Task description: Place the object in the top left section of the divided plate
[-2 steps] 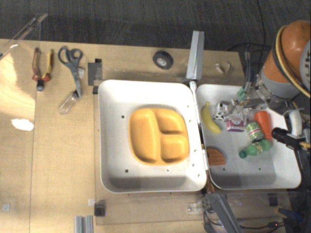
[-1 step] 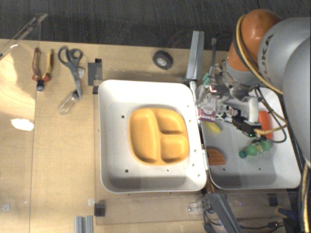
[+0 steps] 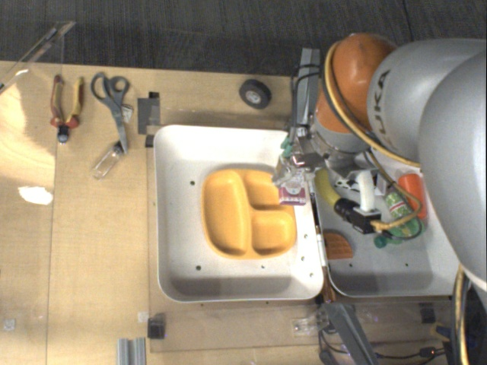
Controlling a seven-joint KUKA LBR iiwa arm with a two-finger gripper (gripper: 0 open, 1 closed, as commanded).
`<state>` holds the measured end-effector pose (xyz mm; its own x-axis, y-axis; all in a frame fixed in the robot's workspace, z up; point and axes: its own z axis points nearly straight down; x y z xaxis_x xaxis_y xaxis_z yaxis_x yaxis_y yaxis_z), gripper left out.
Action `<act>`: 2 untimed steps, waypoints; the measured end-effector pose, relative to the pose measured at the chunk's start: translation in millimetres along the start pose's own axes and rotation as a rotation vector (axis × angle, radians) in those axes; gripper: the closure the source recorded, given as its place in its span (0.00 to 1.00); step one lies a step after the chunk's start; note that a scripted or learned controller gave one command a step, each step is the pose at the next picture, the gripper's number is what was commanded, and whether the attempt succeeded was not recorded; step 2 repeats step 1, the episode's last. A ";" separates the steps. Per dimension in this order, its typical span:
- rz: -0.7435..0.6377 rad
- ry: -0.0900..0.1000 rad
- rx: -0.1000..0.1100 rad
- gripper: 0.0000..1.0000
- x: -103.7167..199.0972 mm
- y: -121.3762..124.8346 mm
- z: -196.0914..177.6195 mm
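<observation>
1. The end effector [image 3: 294,167] is clamped on a small packet [image 3: 293,194], crinkled and partly clear with a purple-pink label; the packet hangs at the right rim of the divided plate [image 3: 228,211], over the plate's far-right section.
2. The plate is glossy yellow, rounded at the corners, with one long section on its left and two smaller ones on its right; it sits inside the left bin [image 3: 179,204], a smooth, shallow white tray with rounded corners, at the middle of the counter [image 3: 84,242].
3. The right bin [image 3: 380,276], touching the left one, lies towards the counter's right edge; in it are a long yellow piece [image 3: 327,191], a green bottle-like thing [image 3: 397,204], an orange piece [image 3: 411,183] and a flat brown disc [image 3: 338,245].
4. The arm [image 3: 449,112] is matt grey and bulky, with a shiny orange band.
5. The counter is pale wood, lightly glared on its left side; near its far left corner lie red-handled pliers [image 3: 65,106] and grey-handled scissors [image 3: 116,109]; a black roll of tape [image 3: 255,93] sits at the far edge.
6. Beyond the far edge runs dark, ribbed flooring [image 3: 190,14].
</observation>
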<state>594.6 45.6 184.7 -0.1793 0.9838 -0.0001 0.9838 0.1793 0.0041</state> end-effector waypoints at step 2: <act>0.000 0.000 0.000 0.00 -0.1 0.0 -0.1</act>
